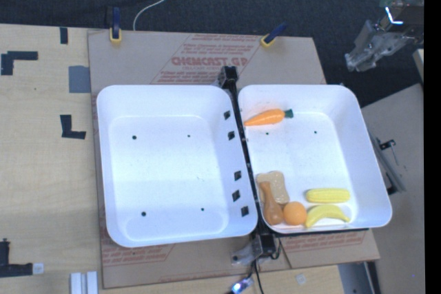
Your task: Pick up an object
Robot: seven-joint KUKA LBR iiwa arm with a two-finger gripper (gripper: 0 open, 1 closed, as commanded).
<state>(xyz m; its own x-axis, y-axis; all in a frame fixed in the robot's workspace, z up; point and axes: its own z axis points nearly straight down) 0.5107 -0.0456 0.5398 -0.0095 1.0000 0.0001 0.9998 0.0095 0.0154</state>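
Observation:
The right bin [344, 148] holds several toy foods. An orange carrot [265, 118] with a green top lies near its far left corner. Along the near edge sit a tan bread-like piece [272, 191], a small orange [294, 214], a yellow corn cob [327, 195] and a yellow banana [328, 216]. My gripper [360, 57] hangs high at the upper right, outside the bins and beyond the right bin's far right corner, well away from every object. Nothing shows in its grasp.
The left bin [165, 162] sits beside the right one, joined by a black-clipped divider [238, 148]. Both rest on a cardboard sheet [207, 58] held by clamps. A white cable [155, 3] runs across the dark floor behind.

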